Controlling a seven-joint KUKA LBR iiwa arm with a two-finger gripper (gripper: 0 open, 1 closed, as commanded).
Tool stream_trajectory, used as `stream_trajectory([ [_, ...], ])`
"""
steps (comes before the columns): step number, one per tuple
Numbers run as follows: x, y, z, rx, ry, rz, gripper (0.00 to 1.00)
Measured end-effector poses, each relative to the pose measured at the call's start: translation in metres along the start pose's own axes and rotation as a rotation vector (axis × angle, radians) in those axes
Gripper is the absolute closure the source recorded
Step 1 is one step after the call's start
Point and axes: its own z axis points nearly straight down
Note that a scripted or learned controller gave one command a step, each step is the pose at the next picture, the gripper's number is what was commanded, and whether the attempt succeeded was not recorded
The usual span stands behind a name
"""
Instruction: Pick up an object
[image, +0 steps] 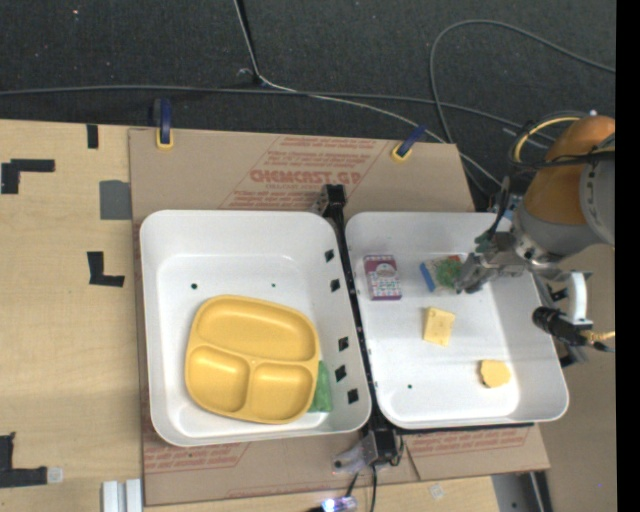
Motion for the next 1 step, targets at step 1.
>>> stream_trajectory([
  [1, -0.004, -0.0048, -0.0503, -0.004, 0.001, 0.002, 1.0],
])
